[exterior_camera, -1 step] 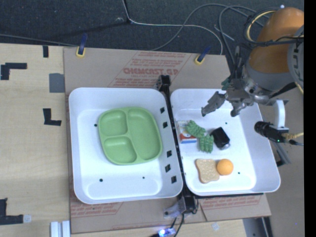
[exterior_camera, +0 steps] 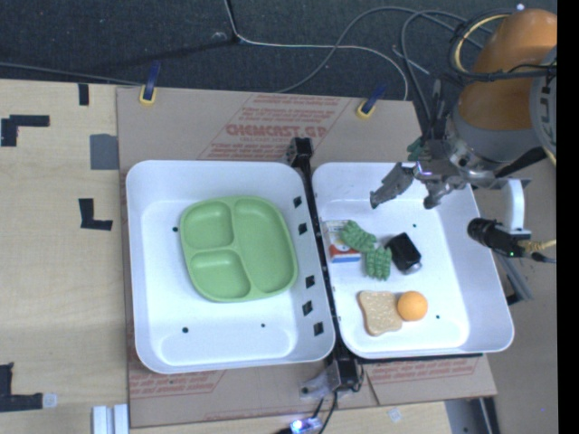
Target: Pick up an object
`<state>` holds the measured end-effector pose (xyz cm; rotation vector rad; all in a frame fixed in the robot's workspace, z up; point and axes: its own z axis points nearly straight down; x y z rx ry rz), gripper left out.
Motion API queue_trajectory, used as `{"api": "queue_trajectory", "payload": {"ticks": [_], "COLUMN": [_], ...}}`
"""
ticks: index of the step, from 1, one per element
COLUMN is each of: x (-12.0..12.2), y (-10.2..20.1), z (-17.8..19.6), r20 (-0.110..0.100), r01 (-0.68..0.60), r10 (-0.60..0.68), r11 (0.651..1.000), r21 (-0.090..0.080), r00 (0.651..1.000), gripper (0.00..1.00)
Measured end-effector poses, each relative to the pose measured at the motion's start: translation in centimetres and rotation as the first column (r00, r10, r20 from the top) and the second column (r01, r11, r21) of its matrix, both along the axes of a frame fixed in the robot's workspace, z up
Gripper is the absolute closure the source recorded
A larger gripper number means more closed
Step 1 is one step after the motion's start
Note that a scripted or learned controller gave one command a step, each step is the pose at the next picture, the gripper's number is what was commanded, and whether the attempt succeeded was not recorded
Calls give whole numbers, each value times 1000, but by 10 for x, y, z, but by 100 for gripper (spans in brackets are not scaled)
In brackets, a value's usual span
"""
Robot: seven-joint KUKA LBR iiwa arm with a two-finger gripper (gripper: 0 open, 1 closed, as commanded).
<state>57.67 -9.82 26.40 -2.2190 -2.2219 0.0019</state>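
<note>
I see my gripper spread open above the right bin; green plate in the left bin.

Two shallow white bins sit side by side on a cardboard sheet, which is held at its far edge by a blue-and-yellow clamp and another clamp. The left bin holds a green divided plate lying flat. Black cables trail across the dark floor beyond the bench.
</note>
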Motion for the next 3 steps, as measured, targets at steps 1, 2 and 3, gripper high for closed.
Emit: {"api": "queue_trajectory", "payload": {"ticks": [1,2,3], "x": [-6,0,2], "y": [-3,-4,-3], "z": [-63,-124,-173], "r20": [-6,-5,7], "r01": [1,0,0], "r10": [-1,0,0], "r11": [1000,1000,1000], "r21": [0,0,1], "r00": [1000,1000,1000], "gripper": [0,0,0]}}
